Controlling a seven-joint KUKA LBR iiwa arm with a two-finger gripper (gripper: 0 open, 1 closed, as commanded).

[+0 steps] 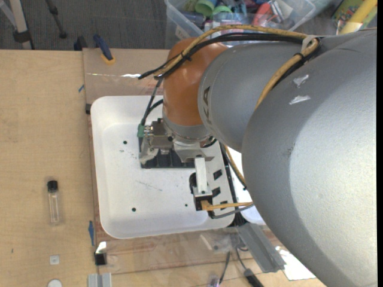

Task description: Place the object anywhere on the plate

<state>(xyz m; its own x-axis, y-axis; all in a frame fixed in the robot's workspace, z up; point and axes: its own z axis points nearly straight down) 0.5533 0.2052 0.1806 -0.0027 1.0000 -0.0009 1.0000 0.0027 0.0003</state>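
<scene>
Over the left bin (114,178) the gripper (157,151) is lowered by the arm (287,118) (finger state cannot be told). Neither object nor plate can be made out. Judged: grasp stage; next, a confirmed hold is needed.

One camera looks down at a slant on the table (36,112) and bin (119,220), close above the arm (299,130), which enters from the right.
</scene>
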